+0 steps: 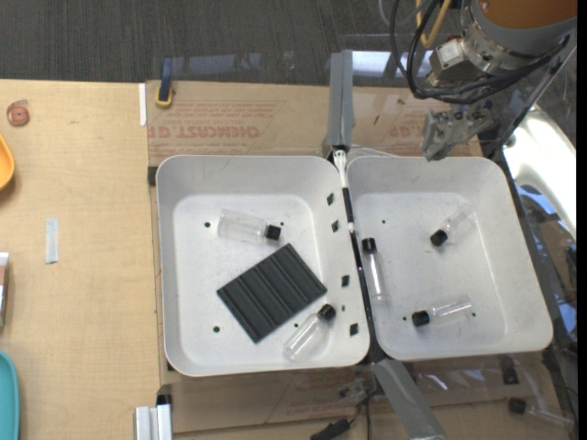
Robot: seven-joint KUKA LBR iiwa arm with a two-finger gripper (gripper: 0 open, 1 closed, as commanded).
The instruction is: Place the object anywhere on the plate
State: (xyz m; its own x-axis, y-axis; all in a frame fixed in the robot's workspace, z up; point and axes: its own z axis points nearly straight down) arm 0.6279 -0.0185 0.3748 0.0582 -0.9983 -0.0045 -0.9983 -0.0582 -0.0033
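Counter (73,273) bearing two bins: five clear vials, one dark ribbed plate (271,291); gripper (447,136) above, finger state indiscernible.

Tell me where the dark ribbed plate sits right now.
The dark ribbed plate lies flat in the left bin, toward its front middle, between one clear vial behind it and another vial at its front right corner.
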